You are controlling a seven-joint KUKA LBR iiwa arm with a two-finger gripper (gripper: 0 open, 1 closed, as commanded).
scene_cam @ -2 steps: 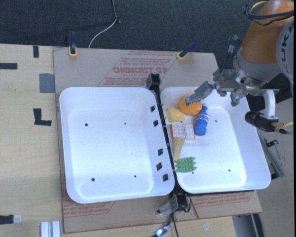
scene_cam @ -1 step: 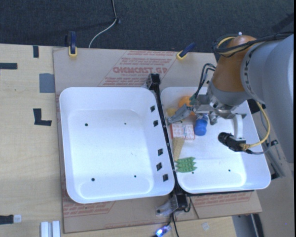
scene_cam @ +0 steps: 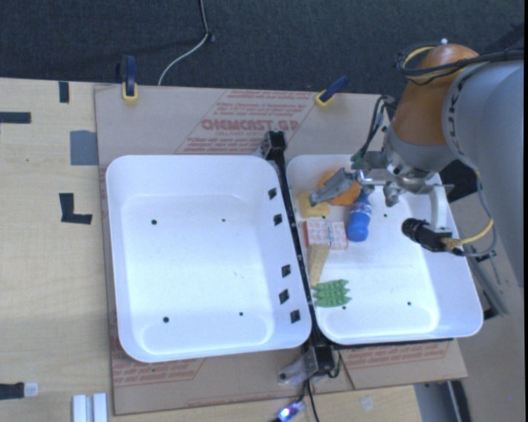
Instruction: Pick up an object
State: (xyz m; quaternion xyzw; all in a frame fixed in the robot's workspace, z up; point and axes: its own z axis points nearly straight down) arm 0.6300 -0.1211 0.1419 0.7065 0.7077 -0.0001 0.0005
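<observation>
Hovering gripper (scene_cam: 341, 183) over orange object (scene_cam: 343, 193), right bin (scene_cam: 422, 310); finger spread unclear.

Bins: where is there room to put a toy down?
The left bin has a bare floor. The right bin is free along its right side, past the green thing. It is crowded near the divider, under the pincer.

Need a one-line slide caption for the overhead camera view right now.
KUKA arm's gripper low over the right bin, above an orange object beside a blue bottle, a green toy and small packets.
</observation>
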